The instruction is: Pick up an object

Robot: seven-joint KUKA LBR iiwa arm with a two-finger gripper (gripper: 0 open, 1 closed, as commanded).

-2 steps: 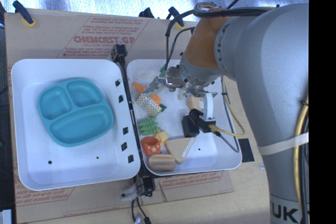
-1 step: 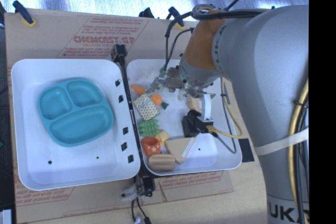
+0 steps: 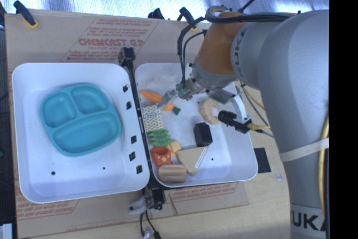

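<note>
Grey arm is lowered over right bin; gripper positioned beside carrot, presumably for picking. Jaw state cannot be told.

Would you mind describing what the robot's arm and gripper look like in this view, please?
The arm is a thick, rounded body in matte grey, with an orange band above the wrist. Black cables loop beside the wrist, and another runs off toward the top right. White "KUK" lettering marks the base. The gripper is small, metallic grey.
</note>
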